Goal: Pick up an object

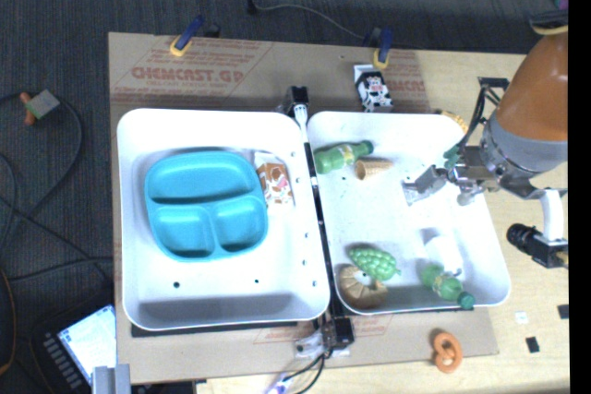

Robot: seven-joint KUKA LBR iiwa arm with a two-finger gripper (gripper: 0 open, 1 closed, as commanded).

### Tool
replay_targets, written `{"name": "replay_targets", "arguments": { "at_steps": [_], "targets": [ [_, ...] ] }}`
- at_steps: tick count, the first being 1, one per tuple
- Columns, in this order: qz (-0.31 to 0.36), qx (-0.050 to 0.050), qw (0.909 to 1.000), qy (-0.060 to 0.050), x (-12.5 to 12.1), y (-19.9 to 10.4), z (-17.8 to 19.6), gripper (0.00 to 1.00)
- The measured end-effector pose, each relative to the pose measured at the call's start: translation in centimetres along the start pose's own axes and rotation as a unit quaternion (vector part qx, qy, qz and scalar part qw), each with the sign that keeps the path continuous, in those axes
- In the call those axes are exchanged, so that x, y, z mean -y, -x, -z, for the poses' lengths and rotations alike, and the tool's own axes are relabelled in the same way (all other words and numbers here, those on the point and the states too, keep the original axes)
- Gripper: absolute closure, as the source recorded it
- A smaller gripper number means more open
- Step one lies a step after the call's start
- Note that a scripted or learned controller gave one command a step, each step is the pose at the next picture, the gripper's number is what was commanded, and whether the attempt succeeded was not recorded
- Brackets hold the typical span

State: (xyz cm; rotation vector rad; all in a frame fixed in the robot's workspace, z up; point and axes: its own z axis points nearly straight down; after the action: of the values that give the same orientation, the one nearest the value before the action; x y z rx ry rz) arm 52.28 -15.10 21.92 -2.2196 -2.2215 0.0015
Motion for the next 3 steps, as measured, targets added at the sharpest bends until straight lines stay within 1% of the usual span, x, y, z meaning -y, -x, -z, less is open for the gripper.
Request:
{"name": "replay_targets", "arguments": {
  "at_steps": [1, 2, 3],
  "targets": [
    [0.0, -0.001, 1.0, -0.002, 1.1, -1.9, -11.4, 0.0],
    [-0.001, 0.0, 1.0, -0.001, 1.0, -1.9, -10.3, 1.0],
    [0.0, 0.0, 1.0, 0.002, -4.6, -3.1, -13.1, 1.0]
  ]
}}
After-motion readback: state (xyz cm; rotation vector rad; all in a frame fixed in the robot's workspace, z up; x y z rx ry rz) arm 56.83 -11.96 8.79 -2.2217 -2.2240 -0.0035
